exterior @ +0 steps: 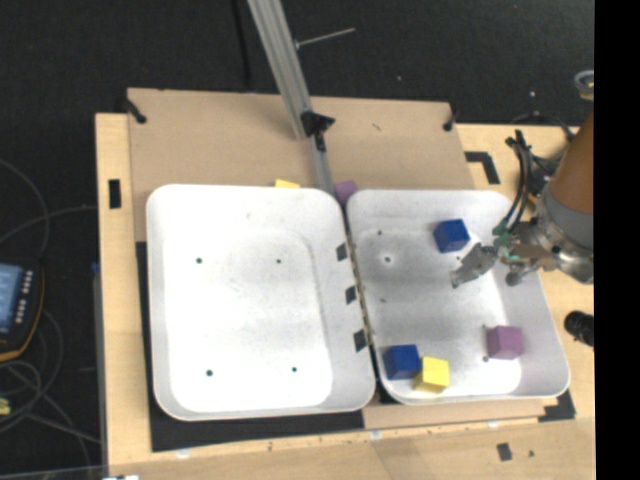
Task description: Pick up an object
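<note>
Looking down at a slant on the bench: two shallow white bins side by side, left bin [170,268] bare of blocks, right bin [540,368] carrying all the loose pieces. Scattered so as to give the arm separate targets: a blue cube [451,234] toward the far side, a second blue cube [402,360] at the near left corner touching a yellow cube [435,372], a purple cube [505,341] near the right wall. Two more blocks wedged outside, behind the bins' far rims: a yellow one [287,183] and a purple one [346,190], likely out of reach. Reaching in from the right, the gripper [480,266] hanging low over the right bin, just near and right of the far blue cube, apart from it. Fingers spread, nothing between them. Probably lined up for that far blue cube, being closest and standing free of neighbours. Nothing lifted yet.
</note>
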